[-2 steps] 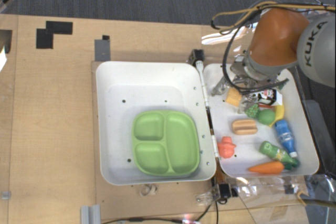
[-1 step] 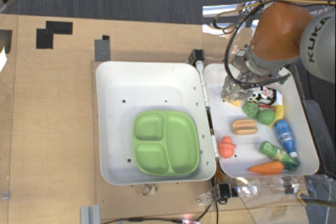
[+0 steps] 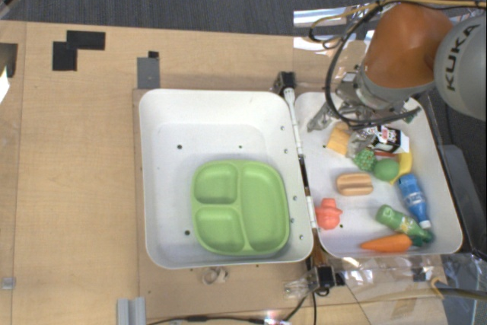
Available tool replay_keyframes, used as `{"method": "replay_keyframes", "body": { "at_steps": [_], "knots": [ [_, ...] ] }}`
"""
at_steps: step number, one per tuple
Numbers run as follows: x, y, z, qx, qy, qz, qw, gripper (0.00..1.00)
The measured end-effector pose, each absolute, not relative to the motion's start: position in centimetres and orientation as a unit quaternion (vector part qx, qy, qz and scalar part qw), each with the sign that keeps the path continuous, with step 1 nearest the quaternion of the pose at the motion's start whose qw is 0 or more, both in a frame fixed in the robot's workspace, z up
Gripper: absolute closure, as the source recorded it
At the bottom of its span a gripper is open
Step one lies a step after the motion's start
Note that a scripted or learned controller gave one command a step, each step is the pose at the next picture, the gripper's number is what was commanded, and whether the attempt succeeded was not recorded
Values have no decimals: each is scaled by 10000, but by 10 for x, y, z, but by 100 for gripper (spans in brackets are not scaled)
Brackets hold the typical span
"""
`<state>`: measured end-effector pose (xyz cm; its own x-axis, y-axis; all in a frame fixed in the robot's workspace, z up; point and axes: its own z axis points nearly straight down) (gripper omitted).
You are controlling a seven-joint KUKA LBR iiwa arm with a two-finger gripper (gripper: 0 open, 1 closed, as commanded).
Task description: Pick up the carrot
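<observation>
Wooden worktop (image 3: 76, 179) carrying two white bins: from my remote seat, the carrot (image 3: 386, 243) lies at the lower edge of the right bin (image 3: 449, 217), long axis roughly left-right across the frame. My arm's jaws (image 3: 364, 122) hang over the bin's upper end, well above it in frame; I cannot tell their spread.

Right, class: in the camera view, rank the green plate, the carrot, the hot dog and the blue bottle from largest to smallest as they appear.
1. Green plate, by far.
2. Carrot and blue bottle: too alike to rank.
3. Hot dog, slightly shorter.
</observation>
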<state>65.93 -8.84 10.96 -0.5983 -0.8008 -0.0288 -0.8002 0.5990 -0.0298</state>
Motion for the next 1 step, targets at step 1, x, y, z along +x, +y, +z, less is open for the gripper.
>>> {"method": "replay_keyframes", "body": {
  "at_steps": [1],
  "knots": [
    [676, -104, 94, -4705, 8823, -61, 121, 0]
  ]
}}
